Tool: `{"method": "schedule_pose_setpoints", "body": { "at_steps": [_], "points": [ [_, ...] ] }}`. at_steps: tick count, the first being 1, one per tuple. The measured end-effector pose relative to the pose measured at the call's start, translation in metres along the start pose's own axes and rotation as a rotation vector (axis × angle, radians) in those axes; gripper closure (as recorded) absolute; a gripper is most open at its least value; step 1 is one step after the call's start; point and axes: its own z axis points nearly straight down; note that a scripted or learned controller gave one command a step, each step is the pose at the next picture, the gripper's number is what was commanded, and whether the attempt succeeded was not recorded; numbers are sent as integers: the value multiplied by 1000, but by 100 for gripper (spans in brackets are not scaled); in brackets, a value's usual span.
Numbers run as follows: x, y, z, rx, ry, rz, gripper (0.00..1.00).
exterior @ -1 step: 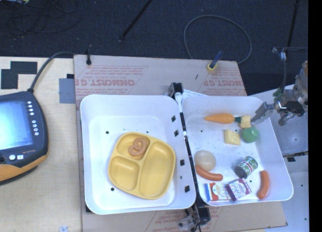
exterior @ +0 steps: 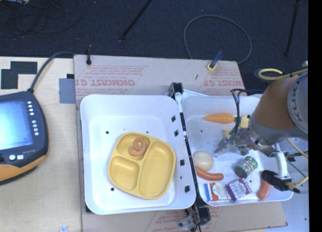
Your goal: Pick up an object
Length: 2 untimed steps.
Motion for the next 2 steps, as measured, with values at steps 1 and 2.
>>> {"method": "schedule_pose_setpoints", "body": {
  "at_steps": [1, 2],
  "points": [
    [-54, -18, 10, -1, 4, -2, 0],
    [-19, -62, 9, -3, 1, 1, 0]
  ]
}}
